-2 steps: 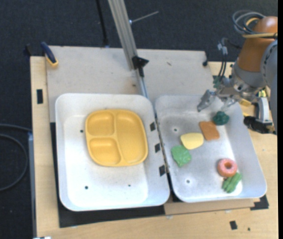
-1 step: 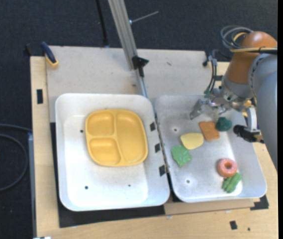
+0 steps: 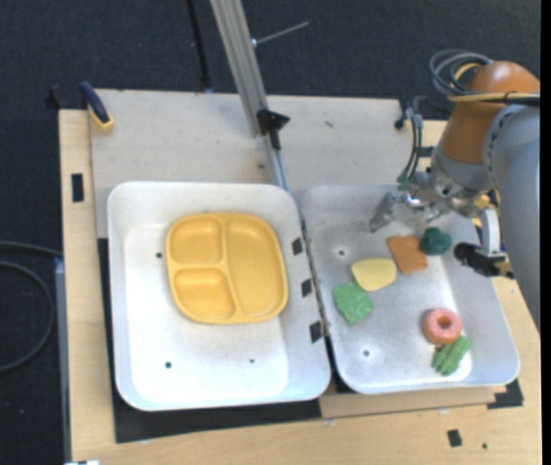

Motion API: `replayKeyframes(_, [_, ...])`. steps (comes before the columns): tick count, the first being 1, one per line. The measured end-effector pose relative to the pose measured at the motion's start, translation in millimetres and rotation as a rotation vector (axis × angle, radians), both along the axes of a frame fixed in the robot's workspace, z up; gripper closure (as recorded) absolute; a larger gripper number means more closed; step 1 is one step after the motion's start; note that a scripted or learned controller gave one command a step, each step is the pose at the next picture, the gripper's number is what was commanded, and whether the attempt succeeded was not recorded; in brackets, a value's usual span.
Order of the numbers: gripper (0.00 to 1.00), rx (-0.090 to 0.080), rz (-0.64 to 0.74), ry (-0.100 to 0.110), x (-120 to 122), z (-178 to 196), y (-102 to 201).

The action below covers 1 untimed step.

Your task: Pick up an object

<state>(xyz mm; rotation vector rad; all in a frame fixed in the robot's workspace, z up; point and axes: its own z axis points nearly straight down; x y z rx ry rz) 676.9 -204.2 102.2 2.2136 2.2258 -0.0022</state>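
A pale wooden tabletop seen from above at a slant carries two shallow white bins side by side. The right bin is the landmark here; everything else is placed against it.

The left bin touches the right bin's left edge. It holds a yellow divided plate with three compartments, lying flat near its middle.

A grey robot arm with an orange band reaches in over the right bin's upper right corner. Its hand hangs over the upper part of the right bin, above the toys. How its fingers stand is too small and dark to tell, and nothing shows between them.

A slanted metal pole rises from the tabletop just above the right bin's upper left corner.

Inside the right bin lie small play-food pieces, loosely scattered, most likely so that each can be taken singly. An orange slab lies nearest below the hand, with a dark green lump just to its right. A yellow wedge sits near the bin's centre, touching the orange slab's lower left. A green leafy piece lies left of centre. A pink ring doughnut sits toward the lower right, with a small green vegetable just below it.

The pick looks not yet made; the orange slab and the dark green lump seem the likeliest targets, being closest.
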Motion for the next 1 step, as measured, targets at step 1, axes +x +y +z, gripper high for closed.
replayKeyframes(1, [1.00, -0.003, 0.003, -0.003, 1.0, 12.0, -0.8])
